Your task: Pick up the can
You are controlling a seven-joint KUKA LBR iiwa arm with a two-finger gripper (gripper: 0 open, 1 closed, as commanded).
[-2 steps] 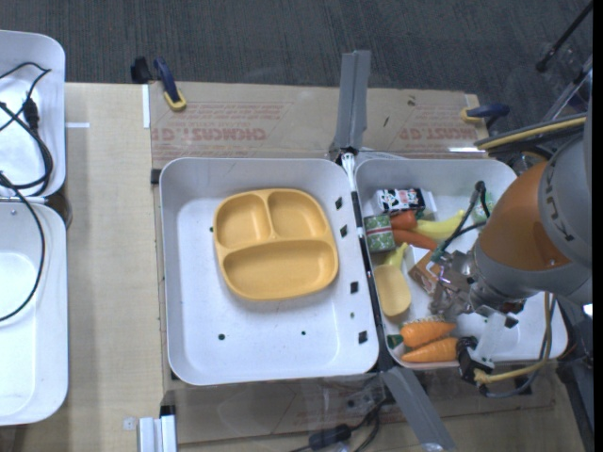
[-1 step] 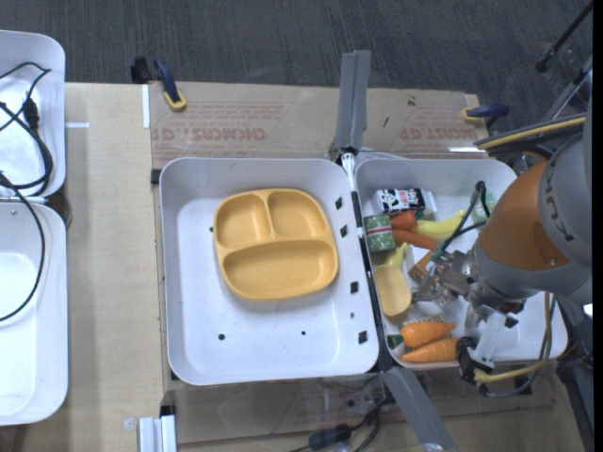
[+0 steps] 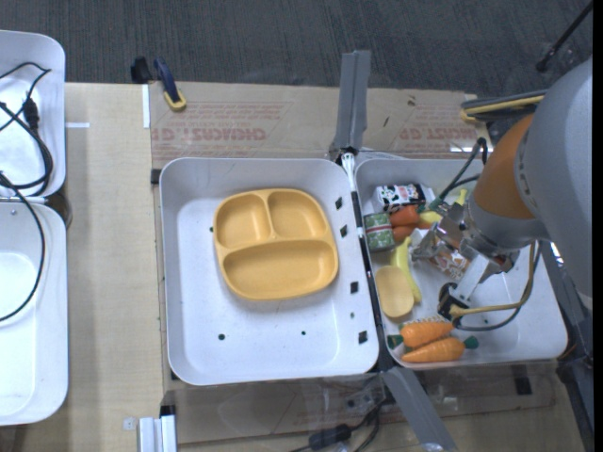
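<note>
The can [image 3: 379, 231] is small with a green label. It lies at the left side of the right bin [image 3: 528, 342], close against the divider between the bins. My gripper [image 3: 439, 249] is low inside the right bin, to the right of the can and apart from it, with a banana [image 3: 405, 261] between them. The grey arm with its orange band [image 3: 504, 182] comes down from the right and hides the bin's middle.
The left bin [image 3: 188, 347] holds a yellow divided plate [image 3: 276, 243]. Around the can are a cow-print carton [image 3: 399, 196], an orange-red fruit [image 3: 406, 217], a pale yellow slice [image 3: 395, 293] and two carrots [image 3: 429, 339]. A black cable [image 3: 480, 314] loops under the wrist.
</note>
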